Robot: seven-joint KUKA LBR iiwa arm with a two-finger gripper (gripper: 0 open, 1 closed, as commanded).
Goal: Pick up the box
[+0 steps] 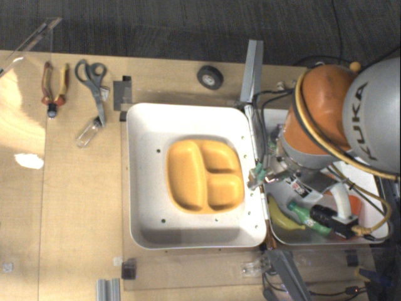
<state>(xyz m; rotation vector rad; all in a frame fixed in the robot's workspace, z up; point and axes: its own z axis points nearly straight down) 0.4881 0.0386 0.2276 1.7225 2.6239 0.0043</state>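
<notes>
The grey arm with its orange band [319,105] reaches down over the right bin [313,238] and covers most of it. The gripper [305,190] sits low in that bin under the wrist, largely hidden by cables. Around it lie a yellow curved item [282,218], a green item [308,219], a white piece [339,197] and an orange-red item [354,204]. The orange-red item may be the box, but I cannot tell. Nothing shows held in the gripper.
The left bin [147,168] holds a yellow divided tray [203,174] in its middle. Scissors [94,86], red-handled pliers [53,86] and a black tape roll [210,76] lie on the bench behind the bins. A grey post [252,71] stands between the bins.
</notes>
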